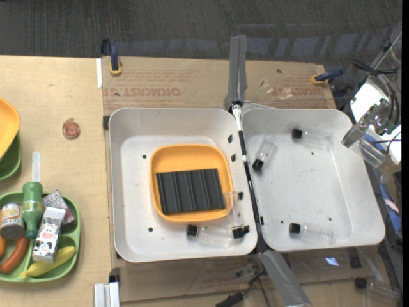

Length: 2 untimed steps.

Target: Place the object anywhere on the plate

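Two clear black-capped plastic vials (214, 234) lie just below the square yellow plate (190, 155); whether the gripper (355, 133) is holding anything cannot be told.

Below me the two shallow white plastic bins (121, 190) look smooth with a soft sheen. The orange plastic plate (165, 158) is glossy at its rim, and the ribbed black slab (190, 191) on it is matt. The small clear plastic vials with black caps (262, 155) glint. Brown cardboard (166, 85) under the bins is dull and papery; the pale wooden tabletop (51, 94) is matt.
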Each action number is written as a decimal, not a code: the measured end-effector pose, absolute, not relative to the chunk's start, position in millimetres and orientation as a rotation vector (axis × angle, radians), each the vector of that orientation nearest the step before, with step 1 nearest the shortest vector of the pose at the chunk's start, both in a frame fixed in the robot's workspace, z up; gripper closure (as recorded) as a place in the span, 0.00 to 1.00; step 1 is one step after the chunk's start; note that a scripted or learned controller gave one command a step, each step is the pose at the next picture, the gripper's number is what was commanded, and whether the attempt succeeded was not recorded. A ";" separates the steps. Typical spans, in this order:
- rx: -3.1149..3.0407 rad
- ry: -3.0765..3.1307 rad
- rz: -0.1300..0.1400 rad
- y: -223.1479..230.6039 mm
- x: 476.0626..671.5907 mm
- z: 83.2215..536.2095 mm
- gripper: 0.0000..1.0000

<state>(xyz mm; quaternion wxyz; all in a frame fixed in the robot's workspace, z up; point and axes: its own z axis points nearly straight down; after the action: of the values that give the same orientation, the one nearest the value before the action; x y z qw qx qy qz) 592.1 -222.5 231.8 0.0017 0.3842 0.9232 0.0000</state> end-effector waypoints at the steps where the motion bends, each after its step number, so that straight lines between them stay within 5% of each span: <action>1: 0.793 3.035 0.000 -221.4 615.4 248.1 1.00; 2: 0.331 3.119 0.001 -221.6 636.6 247.3 1.00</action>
<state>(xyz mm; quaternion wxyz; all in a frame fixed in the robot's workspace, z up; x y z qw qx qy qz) 636.6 -221.6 247.3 0.0025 0.1055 0.9944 0.0002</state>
